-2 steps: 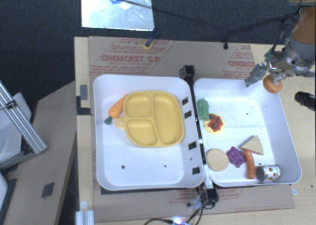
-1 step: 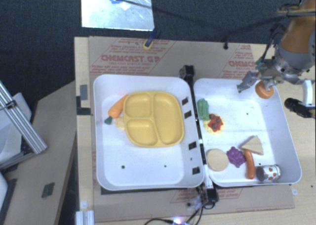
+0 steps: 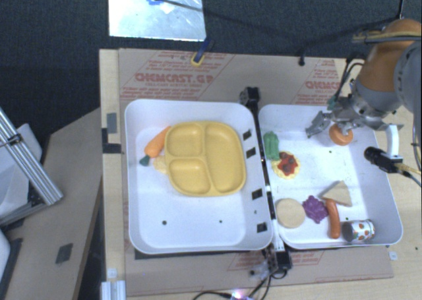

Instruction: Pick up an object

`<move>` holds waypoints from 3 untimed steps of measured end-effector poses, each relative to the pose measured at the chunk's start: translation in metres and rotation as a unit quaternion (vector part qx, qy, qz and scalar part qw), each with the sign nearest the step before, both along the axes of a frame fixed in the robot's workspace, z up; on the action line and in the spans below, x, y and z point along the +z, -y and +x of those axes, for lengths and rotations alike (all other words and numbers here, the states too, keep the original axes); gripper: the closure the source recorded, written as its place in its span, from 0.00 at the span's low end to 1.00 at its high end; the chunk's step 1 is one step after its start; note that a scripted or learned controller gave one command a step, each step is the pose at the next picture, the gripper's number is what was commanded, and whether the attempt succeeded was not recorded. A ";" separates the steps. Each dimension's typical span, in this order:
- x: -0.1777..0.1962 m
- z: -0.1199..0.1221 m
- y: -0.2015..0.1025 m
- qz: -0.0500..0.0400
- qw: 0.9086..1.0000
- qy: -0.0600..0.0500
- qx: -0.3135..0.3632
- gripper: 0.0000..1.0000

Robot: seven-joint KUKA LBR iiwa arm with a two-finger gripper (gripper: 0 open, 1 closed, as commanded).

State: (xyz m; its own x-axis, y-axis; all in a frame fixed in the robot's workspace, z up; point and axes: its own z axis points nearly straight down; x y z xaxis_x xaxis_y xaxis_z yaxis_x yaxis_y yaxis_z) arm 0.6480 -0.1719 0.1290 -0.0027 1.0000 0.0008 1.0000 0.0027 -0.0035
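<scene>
**Pick not done yet — end effector low over right bin, nothing seen lifted**

Bench point(image 3: 112, 180) carries two white bins. Left bin point(image 3: 151, 226) has a big yellow divided plate point(image 3: 201, 158) w/ a carrot point(image 3: 157, 141) tucked against its left edge. Right bin point(image 3: 379, 213) holds the small stuff, all lying on the floor of the bin.

Arm point(image 3: 389, 68) comes in from the right, wrist bent down over the right bin's far corner. End effector point(image 3: 324, 124) sits just beside an orange round item point(image 3: 341, 135), prob. the target, which is partly under the wrist hardware. Whether the end effector is released or clenched: can't tell, parts too small and dark against the bin. The orange item looks to be resting on the bin, not raised, so I judge the grasp as not yet made; approach is about done, and close, lift and clear are left.

Target look: small, round, orange w/ a paler centre, like a toy fruit slice or donut; likely smooth plastic, could roll or slip.

Other bits, biggest down: pizza-like piece point(image 3: 287, 165), tan disc point(image 3: 289, 213), bread wedge point(image 3: 337, 193), purple grapes point(image 3: 314, 208), green veg point(image 3: 271, 144), hot dog point(image 3: 333, 218), small can point(image 3: 361, 230). All well apart from the end effector.
</scene>
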 end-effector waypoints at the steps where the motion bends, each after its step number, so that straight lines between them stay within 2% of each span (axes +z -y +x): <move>1: -0.033 0.002 0.000 -0.001 1.000 0.004 0.000 0.00; 2: -0.022 0.002 0.000 -0.001 1.000 0.005 0.001 1.00; 3: 0.027 0.004 0.009 -0.001 1.000 0.005 0.000 1.00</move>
State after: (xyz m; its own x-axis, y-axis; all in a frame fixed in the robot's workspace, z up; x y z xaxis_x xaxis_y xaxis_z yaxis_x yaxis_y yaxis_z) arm 0.6523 -0.1805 0.1560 -0.0021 1.0000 -0.0020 1.0000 0.0021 0.0071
